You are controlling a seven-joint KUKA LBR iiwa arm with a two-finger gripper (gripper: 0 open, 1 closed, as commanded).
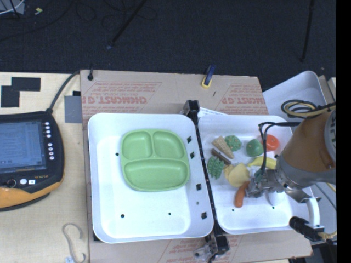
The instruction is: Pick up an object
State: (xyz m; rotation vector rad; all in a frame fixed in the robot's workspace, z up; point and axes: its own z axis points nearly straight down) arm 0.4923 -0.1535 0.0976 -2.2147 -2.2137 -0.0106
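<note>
The right bin holds a heap of toy foods: a wedge of bread, green broccoli pieces, a green ball, an orange-red piece, a yellow banana, a pale yellow lump and a red-orange sausage. My gripper is down in this bin, just right of the sausage and below the yellow lump. The arm's orange band rises behind it at the right.
The left bin carries a green divided plate. A black divider with clips runs between the bins. A tablet-like pendant lies at the far left. Cables loop at the right.
</note>
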